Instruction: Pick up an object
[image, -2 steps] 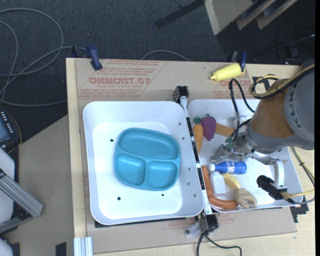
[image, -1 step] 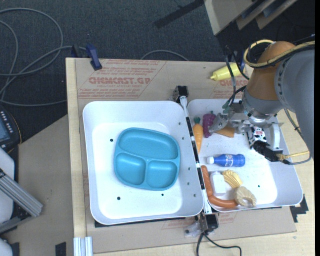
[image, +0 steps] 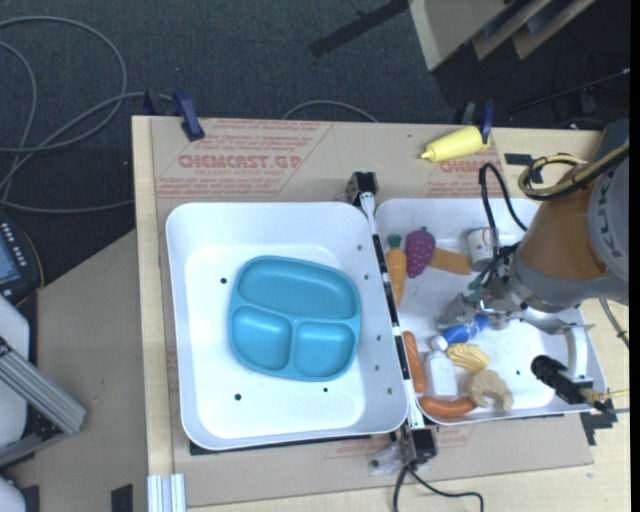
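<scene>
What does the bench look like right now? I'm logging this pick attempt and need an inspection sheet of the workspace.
Surface: brown board bearing two white bins, left bin, right bin.
Job's things: toy foods in the right bin, among them purple grapes, carrot, corn, sausage.
Clutter: blue divided plate in the left bin; yellow object on the board.
Grippers: gripper low over the right bin; hold cannot be told.
Cables: black cable along the arm; loops on the floor.
Surroundings: dark carpet.
</scene>
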